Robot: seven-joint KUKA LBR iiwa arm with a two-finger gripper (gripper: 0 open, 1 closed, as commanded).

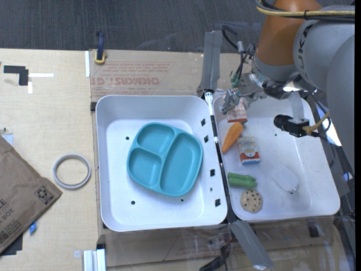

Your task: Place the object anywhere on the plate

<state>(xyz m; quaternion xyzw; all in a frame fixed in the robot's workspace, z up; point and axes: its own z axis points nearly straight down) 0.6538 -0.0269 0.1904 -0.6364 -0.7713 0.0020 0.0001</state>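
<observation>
A small red and white packet (237, 113) was seen at the upper left of the right bin (304, 199), directly beneath the jaws (234, 99); whether it was pinched between them or merely lying below them could not be told, nor whether they were spread or pressed together. An orange carrot (231, 136) was laid just below the packet, tilted, near the bin's left wall. A small white carton with red and blue print (249, 151) was found beside the carrot, a green pod-like item (242, 180) lower down, and a round cookie (251, 201) below that. The teal plate (164, 158), divided into three compartments, was set in the middle of the left bin (113, 208), well apart from the packet. On the counter (45, 117) to the left, a roll of tape (71, 170) and a brown cardboard box (20, 193) were placed
</observation>
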